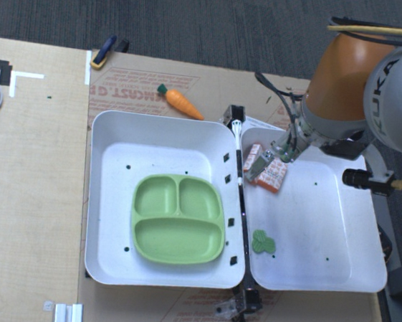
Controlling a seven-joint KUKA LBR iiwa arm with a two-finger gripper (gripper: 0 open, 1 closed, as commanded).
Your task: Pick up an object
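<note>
Gripper low over the snack pack in the right bin, grasp unconfirmed.

Camera view: arm (369,75) enters from the upper right and the gripper (286,150) sits at the upper-left corner of the right bin (336,244), touching or just above the red-and-white packet (266,170), which lies tilted near the divider. Can't tell if it's clenched or released; the wrist blocks that. Small green piece (264,243) lies lower left in the same bin, well apart. Left bin (105,182) holds the green divided plate (178,219), centred. Toy carrot (181,102) rests on the cardboard above the bins, likely out of play.
</note>
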